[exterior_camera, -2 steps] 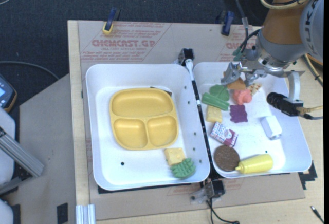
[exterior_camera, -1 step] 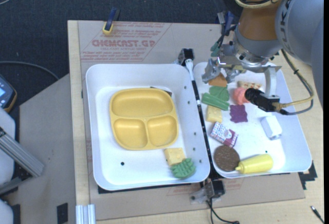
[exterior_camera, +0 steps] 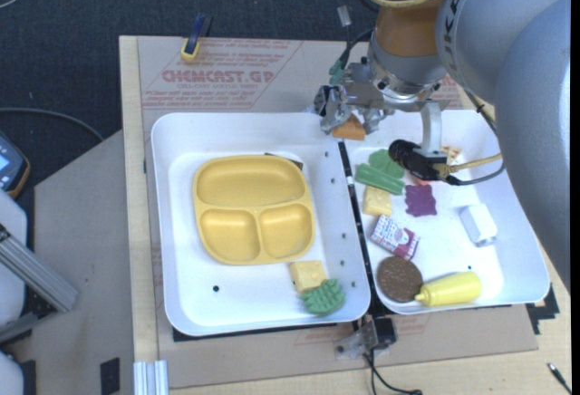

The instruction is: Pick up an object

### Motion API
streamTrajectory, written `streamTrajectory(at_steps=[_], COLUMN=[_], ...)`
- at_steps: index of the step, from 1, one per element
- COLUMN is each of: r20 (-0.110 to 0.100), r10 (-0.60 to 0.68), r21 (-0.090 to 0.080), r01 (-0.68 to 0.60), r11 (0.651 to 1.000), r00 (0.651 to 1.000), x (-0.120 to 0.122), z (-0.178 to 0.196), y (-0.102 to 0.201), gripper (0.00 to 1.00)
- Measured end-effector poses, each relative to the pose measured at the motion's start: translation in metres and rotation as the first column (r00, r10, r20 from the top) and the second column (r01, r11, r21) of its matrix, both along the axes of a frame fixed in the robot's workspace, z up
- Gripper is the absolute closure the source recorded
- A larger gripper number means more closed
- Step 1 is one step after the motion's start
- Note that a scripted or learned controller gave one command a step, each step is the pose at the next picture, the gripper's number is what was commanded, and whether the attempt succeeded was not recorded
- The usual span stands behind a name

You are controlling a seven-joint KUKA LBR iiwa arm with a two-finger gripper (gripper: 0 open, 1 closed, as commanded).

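Note:
My gripper (exterior_camera: pixel 350 119) hangs over the far left corner of the right bin (exterior_camera: pixel 512 230). A small orange object (exterior_camera: pixel 348 127) sits between its fingers, so it is shut on that piece. Just below it in the right bin lie a green toy (exterior_camera: pixel 379 174), a yellow block (exterior_camera: pixel 377 201) and a purple piece (exterior_camera: pixel 419 199). Nearer the front are a red-and-white packet (exterior_camera: pixel 394 236), a brown round disc (exterior_camera: pixel 399 277), a yellow bottle (exterior_camera: pixel 449 289) and a white block (exterior_camera: pixel 478 224).
The left bin (exterior_camera: pixel 172 203) holds a yellow divided plate (exterior_camera: pixel 254 207), a yellow cube (exterior_camera: pixel 308 274) and a green frilly piece (exterior_camera: pixel 323 296). A blue-and-yellow clip (exterior_camera: pixel 193 38) lies on the board behind the bins. The arm covers the upper right.

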State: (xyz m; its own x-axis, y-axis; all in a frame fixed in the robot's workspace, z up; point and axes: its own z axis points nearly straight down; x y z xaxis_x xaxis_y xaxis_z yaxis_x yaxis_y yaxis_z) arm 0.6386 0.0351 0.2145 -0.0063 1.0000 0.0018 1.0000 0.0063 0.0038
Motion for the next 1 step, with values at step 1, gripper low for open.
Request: streamTrajectory(at_steps=[1], r20=[0.002], r10=[-0.004], r21=[-0.002], r01=[0.004], r11=[1.0], r00=[1.0], x=[0.0163], z=[0.0211], y=[0.0146], gripper=[1.0])
